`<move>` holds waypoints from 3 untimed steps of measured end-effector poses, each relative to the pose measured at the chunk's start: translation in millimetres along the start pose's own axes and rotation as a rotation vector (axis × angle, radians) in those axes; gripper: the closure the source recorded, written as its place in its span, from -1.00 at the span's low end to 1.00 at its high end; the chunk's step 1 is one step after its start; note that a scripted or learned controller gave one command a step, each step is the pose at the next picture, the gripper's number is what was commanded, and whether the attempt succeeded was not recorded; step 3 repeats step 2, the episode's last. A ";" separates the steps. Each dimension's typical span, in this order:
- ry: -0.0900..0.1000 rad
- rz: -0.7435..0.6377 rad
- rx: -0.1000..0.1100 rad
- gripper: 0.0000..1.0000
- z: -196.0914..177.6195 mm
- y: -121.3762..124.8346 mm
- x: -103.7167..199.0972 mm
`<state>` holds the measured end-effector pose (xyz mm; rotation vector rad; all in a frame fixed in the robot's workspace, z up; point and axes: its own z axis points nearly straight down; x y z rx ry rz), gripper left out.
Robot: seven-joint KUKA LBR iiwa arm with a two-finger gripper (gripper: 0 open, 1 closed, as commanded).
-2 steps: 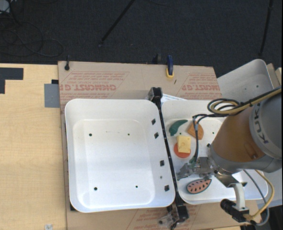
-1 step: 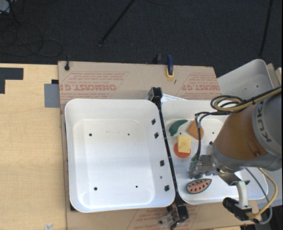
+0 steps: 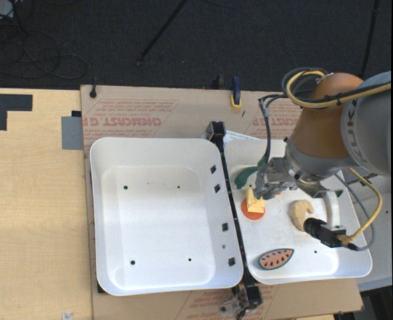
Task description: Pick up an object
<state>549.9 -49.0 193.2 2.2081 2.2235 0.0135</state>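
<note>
Camera view from above puts my gripper (image 3: 262, 191) low over the right bin (image 3: 356, 269), close to the divider between it and the left bin (image 3: 103, 179). The yellow-and-orange toy (image 3: 253, 205) lies just below my fingertips and a little toward the divider, touching them or very nearly; I cannot make out which. Whether my fingers are spread or closed I cannot tell either, since my wrist hides them from this angle, and nothing shows clearly between them.

The toy's yellow part stands over its orange base, so its long axis seems to run roughly up and down the picture. A green piece (image 3: 244, 175) sits just beside my gripper on the divider side. The tan piece (image 3: 301, 213) lies to the other side, and the watermelon slice (image 3: 276, 259) is well apart near the bin's front. I judge the yellow-and-orange toy my nearest target.
</note>
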 end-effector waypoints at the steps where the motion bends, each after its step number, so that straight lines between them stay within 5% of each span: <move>1: 0.000 0.010 0.017 1.00 6.0 -21.6 2.0; 3: 0.001 0.005 0.017 1.00 5.9 -37.9 31.4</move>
